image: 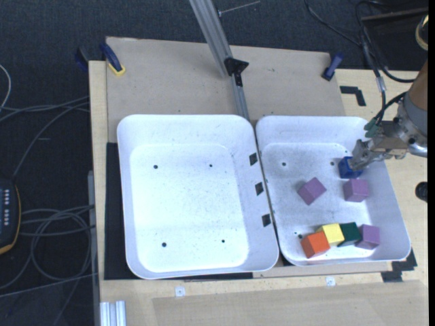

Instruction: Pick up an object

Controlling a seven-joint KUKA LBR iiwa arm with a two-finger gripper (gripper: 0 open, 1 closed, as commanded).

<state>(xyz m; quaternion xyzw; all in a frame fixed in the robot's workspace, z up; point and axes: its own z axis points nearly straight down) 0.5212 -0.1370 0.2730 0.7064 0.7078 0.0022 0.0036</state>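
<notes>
My gripper (360, 158) reaches into the right bin (292, 148) from the right, at its far right side. A small blue block (349, 168) lies right at the gripper's tip, partly covered by it; whether it is gripped cannot be made out. Just in front of it sits a purple cube (356, 190), and another purple cube (312, 190) lies mid-bin. Along the near wall stand an orange block (315, 244), a yellow block (332, 233), a green block (350, 232) and a third purple cube (370, 236).
The left bin (183, 195) lies beside the right one, joined by black clips (259, 188). A grey metal pole (214, 32) slants over the bench's back. Blue clamps (112, 58) hold the board's far corners. Cables lie on the floor at left.
</notes>
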